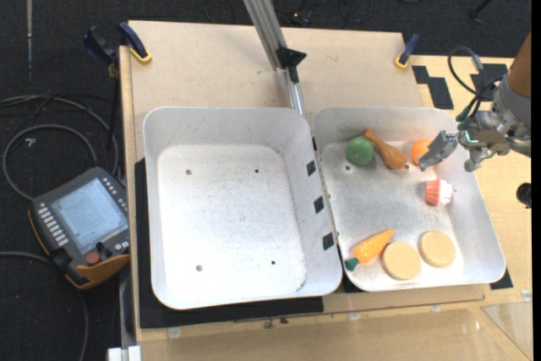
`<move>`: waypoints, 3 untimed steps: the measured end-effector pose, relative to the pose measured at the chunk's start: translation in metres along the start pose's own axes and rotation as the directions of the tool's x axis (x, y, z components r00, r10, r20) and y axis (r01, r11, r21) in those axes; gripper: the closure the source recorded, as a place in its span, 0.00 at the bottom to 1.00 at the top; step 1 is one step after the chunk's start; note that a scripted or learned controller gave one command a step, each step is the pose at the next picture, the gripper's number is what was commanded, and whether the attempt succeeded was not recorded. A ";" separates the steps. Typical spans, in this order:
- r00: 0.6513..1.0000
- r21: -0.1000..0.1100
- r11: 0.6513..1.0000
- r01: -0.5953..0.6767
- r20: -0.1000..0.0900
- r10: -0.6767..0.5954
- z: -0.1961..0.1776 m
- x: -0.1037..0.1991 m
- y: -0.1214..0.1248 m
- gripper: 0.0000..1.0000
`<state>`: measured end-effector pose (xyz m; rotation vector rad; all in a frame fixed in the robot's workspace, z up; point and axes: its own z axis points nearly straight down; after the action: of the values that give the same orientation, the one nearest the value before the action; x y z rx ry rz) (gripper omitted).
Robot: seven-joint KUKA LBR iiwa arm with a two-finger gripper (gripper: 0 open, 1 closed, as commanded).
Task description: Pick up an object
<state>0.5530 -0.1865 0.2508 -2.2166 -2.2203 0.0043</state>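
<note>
In the right bin lie a green ball, a brown drumstick-shaped piece, a small orange piece, a pink and white cupcake, a carrot and two round tan biscuits. My gripper hangs over the bin's upper right part, just right of the orange piece and above the cupcake. It is open, with nothing between its fingers.
The left bin adjoins the right one along a shared ridge. A metal pole slants down from the top to the bins' back edge. Clamps mark the board's far corners. A teach pendant lies on the floor to the left.
</note>
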 end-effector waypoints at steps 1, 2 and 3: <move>1.000 -0.005 1.000 0.000 0.001 0.000 -0.003 0.000 0.001 0.00; 1.000 0.002 1.000 -0.002 -0.001 0.002 0.061 0.003 -0.002 0.00; 1.000 0.001 1.000 -0.003 0.000 0.003 0.117 -0.001 -0.008 0.00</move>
<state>0.5442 -0.1871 0.1343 -2.2197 -2.2159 0.0051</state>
